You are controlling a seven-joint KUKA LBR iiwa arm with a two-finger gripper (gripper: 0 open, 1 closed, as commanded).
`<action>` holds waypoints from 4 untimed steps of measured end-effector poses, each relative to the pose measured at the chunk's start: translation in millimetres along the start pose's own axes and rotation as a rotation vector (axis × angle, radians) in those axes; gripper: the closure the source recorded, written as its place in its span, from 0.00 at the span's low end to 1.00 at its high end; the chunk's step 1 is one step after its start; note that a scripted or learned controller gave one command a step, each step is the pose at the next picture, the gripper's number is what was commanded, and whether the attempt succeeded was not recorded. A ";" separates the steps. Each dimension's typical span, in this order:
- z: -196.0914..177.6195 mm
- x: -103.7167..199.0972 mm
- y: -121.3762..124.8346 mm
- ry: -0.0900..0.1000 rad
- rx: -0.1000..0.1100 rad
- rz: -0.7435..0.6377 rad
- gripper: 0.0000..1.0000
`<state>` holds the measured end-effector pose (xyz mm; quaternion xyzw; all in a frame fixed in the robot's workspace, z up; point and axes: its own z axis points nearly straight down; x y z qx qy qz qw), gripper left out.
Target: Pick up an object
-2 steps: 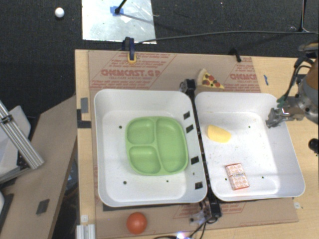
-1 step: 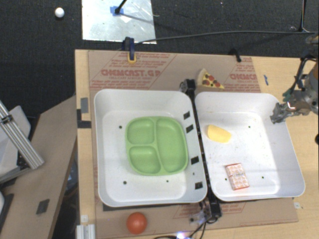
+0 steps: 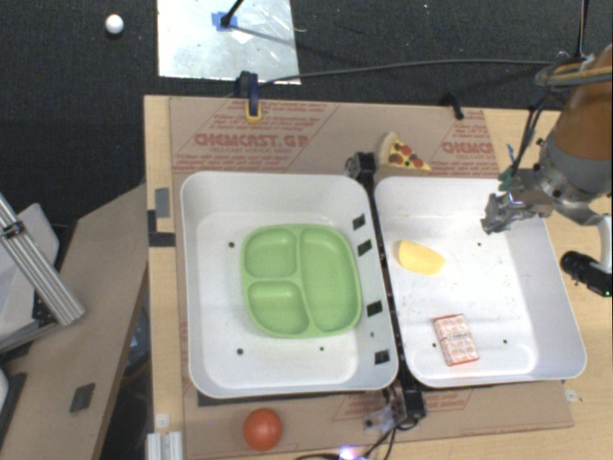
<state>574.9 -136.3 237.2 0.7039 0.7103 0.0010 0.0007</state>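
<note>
Progress on the pick looks slight: nothing is lifted yet. The gripper (image 3: 500,213) hangs over the upper right part of the right bin (image 3: 551,286), with no object seen between its tips; whether it stands open or shut cannot be told from this slant. Two candidates lie on that bin's floor. A yellow rounded piece (image 3: 420,257), perhaps a toy food item, sits toward the bin's left side, apart from the gripper. A small pink and white box (image 3: 455,339) lies nearer the front edge, well apart from it. The left bin (image 3: 206,257) holds a green divided plate (image 3: 300,280), lying flat. Outside the bins, a toy pizza slice (image 3: 405,153) rests on the board behind them, and an orange-red ball (image 3: 262,428) sits at the front. What is left, by this judgement, is everything: choosing a target, descending, closing and lifting.

The brown protective sheet (image 3: 287,132) under the bins carries red print reading "CHEMCAST GP". Print on the small box is too fine to read.
</note>
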 end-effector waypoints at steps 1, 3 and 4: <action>-7.6 53.8 4.4 0.000 0.000 0.001 1.00; -14.2 155.2 20.3 0.001 -0.001 0.000 1.00; -8.5 209.2 33.3 0.001 -0.001 0.000 1.00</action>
